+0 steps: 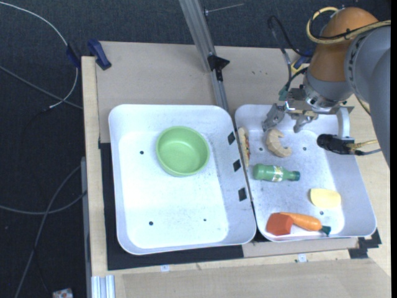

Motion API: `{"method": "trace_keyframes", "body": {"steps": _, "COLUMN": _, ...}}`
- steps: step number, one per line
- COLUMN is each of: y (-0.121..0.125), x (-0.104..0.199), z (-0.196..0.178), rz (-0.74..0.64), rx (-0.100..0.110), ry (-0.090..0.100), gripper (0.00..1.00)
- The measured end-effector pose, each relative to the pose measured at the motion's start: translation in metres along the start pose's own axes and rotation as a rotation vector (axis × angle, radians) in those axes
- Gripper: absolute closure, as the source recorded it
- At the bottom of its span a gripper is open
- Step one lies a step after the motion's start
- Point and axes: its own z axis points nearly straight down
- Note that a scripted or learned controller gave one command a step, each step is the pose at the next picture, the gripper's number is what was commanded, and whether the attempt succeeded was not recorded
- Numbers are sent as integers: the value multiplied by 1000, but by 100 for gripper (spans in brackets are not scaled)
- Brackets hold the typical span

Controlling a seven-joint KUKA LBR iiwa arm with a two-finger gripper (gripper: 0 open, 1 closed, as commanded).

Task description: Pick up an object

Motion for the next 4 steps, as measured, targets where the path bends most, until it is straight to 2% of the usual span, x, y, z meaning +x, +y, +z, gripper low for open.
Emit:
{"method": "trace_keyframes", "body": {"steps": 1, "y": 0, "x": 1, "z": 43, "rz": -1, "rx": -2, "ry": 0, "gripper": 0}}
{"method": "trace_keyframes", "body": {"steps": 2, "y": 2, "x": 1, "z": 26, "rz": 0, "rx": -9, "ry": 1, "gripper": 100}}
{"method": "trace_keyframes", "body": {"steps": 3, "y": 1, "x": 5, "z": -41, "rz": -3, "rx": -24, "ry": -3, "gripper": 100}}
{"method": "trace_keyframes", "body": {"steps": 4, "y": 11, "x": 1, "z": -98, "rz": -4, "rx": -24, "ry": -4, "gripper": 100}}
